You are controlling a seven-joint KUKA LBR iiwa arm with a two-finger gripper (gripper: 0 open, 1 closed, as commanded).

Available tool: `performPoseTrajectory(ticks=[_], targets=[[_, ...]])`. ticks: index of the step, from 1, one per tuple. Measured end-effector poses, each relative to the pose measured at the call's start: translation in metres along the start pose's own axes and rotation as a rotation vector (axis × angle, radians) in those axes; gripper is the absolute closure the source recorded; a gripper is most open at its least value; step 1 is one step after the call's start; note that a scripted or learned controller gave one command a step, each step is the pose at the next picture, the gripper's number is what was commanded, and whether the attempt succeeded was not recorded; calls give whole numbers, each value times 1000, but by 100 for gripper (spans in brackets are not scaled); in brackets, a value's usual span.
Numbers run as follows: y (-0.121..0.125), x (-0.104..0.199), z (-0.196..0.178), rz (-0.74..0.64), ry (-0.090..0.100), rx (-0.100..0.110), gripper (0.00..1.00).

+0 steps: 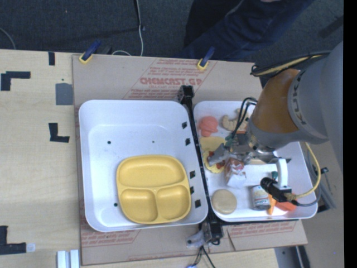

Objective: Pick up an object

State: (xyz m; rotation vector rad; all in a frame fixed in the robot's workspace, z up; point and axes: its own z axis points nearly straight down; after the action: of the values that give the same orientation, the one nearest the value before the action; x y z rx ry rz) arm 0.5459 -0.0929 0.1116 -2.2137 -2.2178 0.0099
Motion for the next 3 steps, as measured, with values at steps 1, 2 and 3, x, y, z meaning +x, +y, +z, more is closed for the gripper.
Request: performPoseTrajectory(ticks=[1, 2, 3], targets=[[1, -13, 29, 1, 2, -6, 0], [-48, -12, 28, 3, -1, -10, 0], [19, -25, 28, 0, -1, -10, 0]])
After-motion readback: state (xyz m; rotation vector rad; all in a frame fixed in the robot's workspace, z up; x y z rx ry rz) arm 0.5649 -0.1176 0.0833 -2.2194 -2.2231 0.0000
